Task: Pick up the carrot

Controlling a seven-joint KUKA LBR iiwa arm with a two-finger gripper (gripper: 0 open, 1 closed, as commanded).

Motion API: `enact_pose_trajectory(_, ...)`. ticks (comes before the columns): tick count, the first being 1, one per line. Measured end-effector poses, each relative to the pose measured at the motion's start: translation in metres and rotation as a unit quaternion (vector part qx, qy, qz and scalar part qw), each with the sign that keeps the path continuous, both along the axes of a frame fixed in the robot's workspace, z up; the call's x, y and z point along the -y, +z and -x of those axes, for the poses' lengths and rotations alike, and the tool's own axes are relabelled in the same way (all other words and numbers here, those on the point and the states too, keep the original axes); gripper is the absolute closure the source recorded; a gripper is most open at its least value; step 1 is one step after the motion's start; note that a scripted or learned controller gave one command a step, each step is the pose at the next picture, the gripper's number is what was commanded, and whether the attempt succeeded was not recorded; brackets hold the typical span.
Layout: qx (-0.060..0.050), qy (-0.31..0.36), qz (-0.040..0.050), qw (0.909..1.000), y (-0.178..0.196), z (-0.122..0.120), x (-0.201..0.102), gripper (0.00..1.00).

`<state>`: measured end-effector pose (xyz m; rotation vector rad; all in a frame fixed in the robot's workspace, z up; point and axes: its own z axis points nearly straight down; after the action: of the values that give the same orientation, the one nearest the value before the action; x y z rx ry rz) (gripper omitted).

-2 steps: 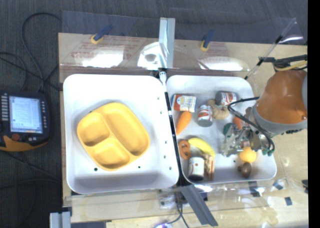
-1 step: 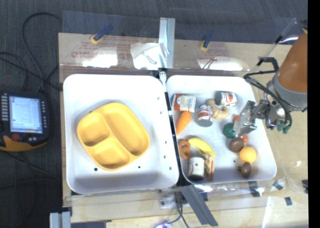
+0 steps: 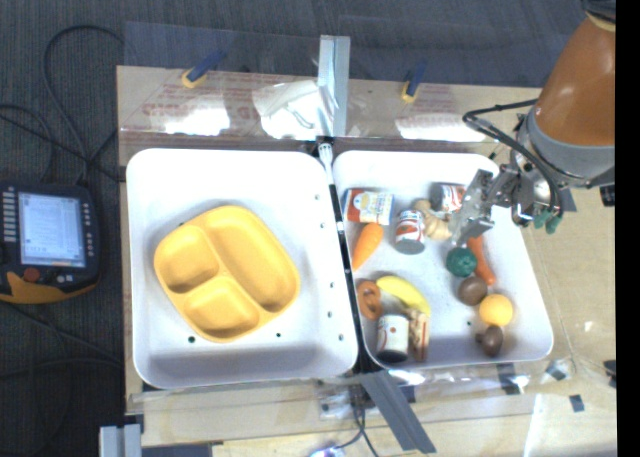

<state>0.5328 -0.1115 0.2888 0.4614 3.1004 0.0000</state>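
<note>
Right bin (image 3: 530, 290), claw (image 3: 468, 223) partly hiding carrot (image 3: 483, 261)

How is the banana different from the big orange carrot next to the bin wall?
The banana is yellow; the carrot is orange. The banana is curved, while the carrot is straight and narrows to a point at its lower end. The banana lies lower in the right bin, beside a small jar; the carrot lies higher up, just below a red and white carton. Both are toy foods lying flat in the same bin.
</note>
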Motion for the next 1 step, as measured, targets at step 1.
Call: enact_pose_trajectory(1,0.002,0.029,0.0015,0.9996,0.085,-0.0631,0.0035,1.0)
